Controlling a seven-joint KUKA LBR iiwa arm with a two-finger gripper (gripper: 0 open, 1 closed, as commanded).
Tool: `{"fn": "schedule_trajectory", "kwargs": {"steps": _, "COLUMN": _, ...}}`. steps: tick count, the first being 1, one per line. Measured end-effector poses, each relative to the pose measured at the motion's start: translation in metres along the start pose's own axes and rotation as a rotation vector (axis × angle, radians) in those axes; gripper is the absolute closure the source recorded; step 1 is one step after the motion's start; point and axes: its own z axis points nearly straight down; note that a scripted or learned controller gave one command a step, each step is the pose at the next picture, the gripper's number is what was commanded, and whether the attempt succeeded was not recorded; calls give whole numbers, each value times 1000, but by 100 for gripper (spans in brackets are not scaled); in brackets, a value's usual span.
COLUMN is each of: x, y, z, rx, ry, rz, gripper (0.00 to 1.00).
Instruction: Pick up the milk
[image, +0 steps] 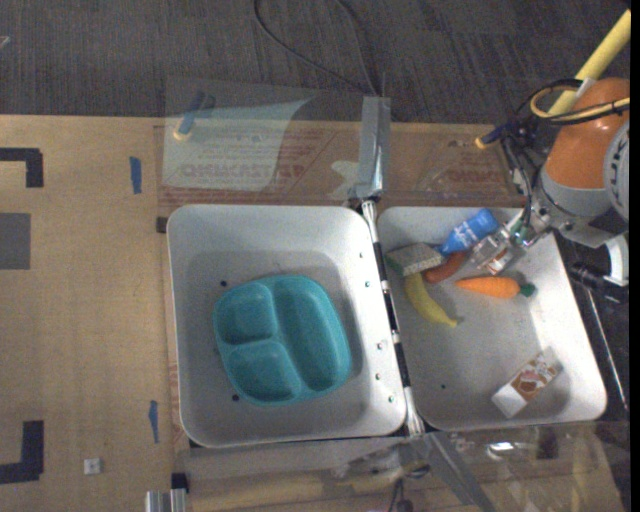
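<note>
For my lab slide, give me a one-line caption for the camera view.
Claw hovers over the right bin near a carrot; the milk carton lies untouched at the bin's near corner.

The arm (590, 150) is running off the right edge and upper right corner of the frame, so its upper links are cut away. The gripper (497, 250) is showing as a blurred, pale shape above the carrot (488, 287), too smeared to tell how its fingers are standing. The print on the milk carton (527, 383), lying in the lower right of the right bin (590, 395), is too small to read.
</note>
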Motion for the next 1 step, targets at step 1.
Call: {"fn": "schedule_trajectory", "kwargs": {"steps": 1, "x": 1, "y": 1, "z": 0, "rx": -1, "ry": 2, "rz": 0, "gripper": 0}}
